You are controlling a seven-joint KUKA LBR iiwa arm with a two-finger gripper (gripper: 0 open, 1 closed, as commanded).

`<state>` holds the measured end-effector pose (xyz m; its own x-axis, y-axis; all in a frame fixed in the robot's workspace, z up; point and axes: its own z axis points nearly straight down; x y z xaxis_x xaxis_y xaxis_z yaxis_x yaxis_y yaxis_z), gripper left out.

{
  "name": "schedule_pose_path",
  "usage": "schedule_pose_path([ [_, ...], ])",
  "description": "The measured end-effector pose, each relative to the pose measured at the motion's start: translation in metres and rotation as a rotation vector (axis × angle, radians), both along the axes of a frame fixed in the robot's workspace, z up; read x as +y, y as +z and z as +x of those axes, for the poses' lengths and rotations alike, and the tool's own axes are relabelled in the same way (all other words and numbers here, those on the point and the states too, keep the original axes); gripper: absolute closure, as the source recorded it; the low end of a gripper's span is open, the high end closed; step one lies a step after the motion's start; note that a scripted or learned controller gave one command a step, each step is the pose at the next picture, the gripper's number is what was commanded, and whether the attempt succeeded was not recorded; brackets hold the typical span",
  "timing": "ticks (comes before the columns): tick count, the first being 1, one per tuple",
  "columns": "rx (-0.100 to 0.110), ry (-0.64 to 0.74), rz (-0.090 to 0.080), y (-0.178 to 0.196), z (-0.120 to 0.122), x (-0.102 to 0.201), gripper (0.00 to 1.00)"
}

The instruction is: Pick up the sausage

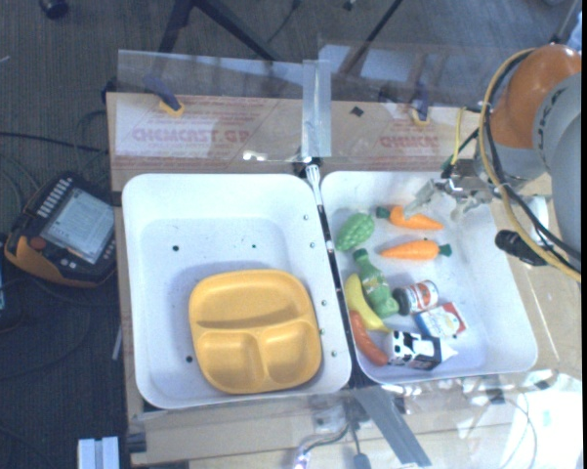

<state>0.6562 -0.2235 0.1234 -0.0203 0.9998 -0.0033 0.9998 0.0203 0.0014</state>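
Observation:
The sausage (368, 340) is a short red-orange link lying near the front left corner of the right bin (503, 262). It sits just below the banana (359, 303) and touches the black-and-white carton (413, 349). My gripper (447, 196) hangs over the far right part of that bin, just right of the upper carrot (415, 219). Its fingers are spread open with nothing between them. The gripper is well away from the sausage, which lies toward the front left from it.
The right bin also holds a green knobbly vegetable (355, 231), a second carrot (410, 251), a green bottle (376, 283), a red can (420, 295) and a red-and-white packet (443, 320). A yellow divided tray (255, 328) rests in the left bin (156, 213).

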Motion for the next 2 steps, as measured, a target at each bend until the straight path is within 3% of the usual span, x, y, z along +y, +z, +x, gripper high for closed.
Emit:
schedule_pose_path([
  [1,-0.013,0.037,-0.002,-0.0315,-0.0612,-0.0006,0.00],
  [2,-0.017,0.035,-0.005,-0.0216,-0.0600,-0.0015,1.00],
])
